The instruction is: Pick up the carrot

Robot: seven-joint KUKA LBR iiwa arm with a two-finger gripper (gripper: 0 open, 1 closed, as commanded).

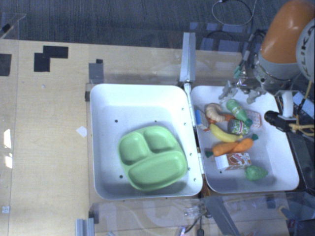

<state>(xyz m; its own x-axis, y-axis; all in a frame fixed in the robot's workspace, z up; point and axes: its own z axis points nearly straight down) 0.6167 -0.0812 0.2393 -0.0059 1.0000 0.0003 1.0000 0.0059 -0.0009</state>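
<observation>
Left of centre we see a bin holding a green tray. Right of it, a second bin holds the carrot, lying at a slant at mid-bin, just below a banana and above a carton. At upper right our gripper hangs over the bin's far edge, fingers spread wide, nothing between them.

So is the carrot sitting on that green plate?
No. The carrot lies in the right bin among other toy food, while the green plate sits in the left bin.
</observation>
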